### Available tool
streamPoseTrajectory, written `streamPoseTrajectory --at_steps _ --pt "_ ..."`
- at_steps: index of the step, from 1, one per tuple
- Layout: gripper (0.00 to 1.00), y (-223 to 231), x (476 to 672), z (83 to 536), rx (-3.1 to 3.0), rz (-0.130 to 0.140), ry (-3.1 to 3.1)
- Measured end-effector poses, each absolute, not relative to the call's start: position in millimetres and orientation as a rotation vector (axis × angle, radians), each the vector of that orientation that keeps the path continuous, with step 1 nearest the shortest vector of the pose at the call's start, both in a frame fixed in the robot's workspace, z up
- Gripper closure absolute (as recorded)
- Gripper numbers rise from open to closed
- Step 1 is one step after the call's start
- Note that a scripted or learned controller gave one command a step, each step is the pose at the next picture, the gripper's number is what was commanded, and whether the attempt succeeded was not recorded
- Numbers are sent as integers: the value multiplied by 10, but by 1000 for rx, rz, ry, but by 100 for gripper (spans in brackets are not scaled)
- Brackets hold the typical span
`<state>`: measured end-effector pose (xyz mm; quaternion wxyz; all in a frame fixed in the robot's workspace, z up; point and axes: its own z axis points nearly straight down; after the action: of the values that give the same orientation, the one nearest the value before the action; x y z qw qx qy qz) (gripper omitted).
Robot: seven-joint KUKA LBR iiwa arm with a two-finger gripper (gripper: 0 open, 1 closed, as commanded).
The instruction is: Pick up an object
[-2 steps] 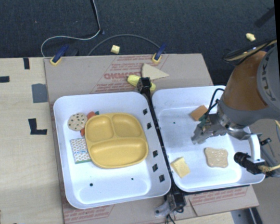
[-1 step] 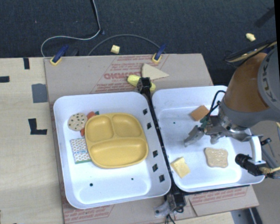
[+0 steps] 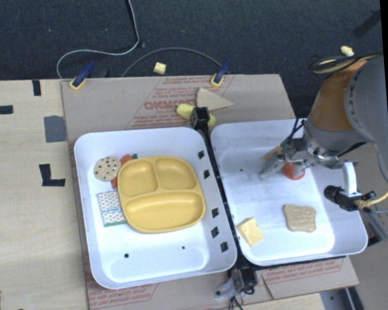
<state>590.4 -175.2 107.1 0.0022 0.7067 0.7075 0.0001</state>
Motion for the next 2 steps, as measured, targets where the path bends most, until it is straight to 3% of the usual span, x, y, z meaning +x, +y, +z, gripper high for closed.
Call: streamPoseTrajectory --at_steps 1,2 --pt "0 -1327 6671 831 2217 -8 2231" --pt "0 -1654 6696 1861 2216 5 2217"
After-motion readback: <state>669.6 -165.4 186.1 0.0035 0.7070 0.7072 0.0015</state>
